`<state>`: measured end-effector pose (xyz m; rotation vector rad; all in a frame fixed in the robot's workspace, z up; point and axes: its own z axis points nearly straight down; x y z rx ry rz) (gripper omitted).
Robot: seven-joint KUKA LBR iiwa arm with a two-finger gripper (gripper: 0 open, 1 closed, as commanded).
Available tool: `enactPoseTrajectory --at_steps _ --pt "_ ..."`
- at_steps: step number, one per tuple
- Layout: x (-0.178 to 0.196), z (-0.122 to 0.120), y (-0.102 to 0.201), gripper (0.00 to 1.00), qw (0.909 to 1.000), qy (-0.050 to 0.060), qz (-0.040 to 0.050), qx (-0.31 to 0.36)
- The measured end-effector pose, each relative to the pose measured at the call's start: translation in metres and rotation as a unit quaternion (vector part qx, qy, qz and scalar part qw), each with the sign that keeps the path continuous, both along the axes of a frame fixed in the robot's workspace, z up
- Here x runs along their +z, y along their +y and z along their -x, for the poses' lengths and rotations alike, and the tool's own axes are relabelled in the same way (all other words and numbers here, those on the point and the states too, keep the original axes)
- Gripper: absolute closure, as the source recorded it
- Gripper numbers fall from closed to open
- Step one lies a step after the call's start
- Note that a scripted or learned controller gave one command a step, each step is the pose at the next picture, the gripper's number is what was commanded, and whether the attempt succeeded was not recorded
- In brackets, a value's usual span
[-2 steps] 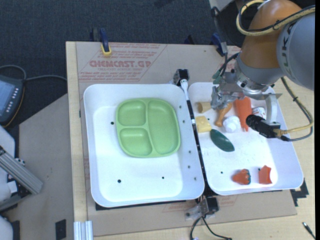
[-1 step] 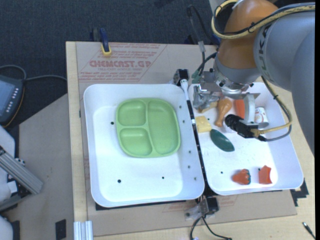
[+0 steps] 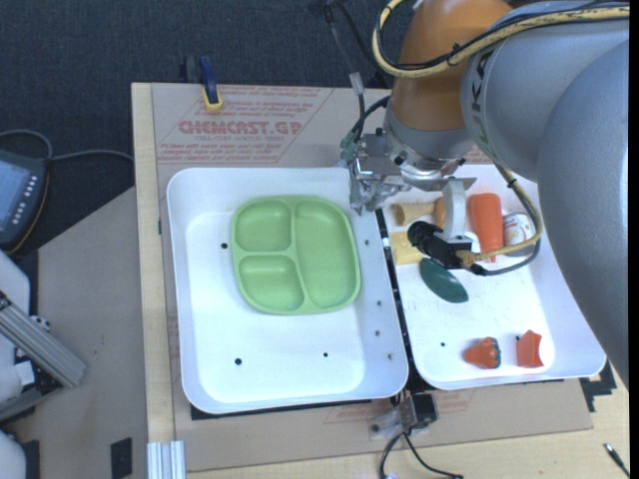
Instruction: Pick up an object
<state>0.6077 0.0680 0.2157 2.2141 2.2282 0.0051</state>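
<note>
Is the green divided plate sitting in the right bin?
No, the green divided plate lies in the left bin, across the divide from the right bin.

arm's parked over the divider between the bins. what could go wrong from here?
1. The gripper sits right at the wall between the left bin and right bin; descending could strike the rim.
2. The right-bin items crowd under the wrist: orange cylinder, dark green piece. A grasp may nudge neighbours or miss.
</note>
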Motion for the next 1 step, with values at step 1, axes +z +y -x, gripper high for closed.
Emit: enactPoseTrajectory --at_steps 1 --pt "0.0011 -0.0161 0.007 1.0 1.0 0.0 0.0007 -0.002"
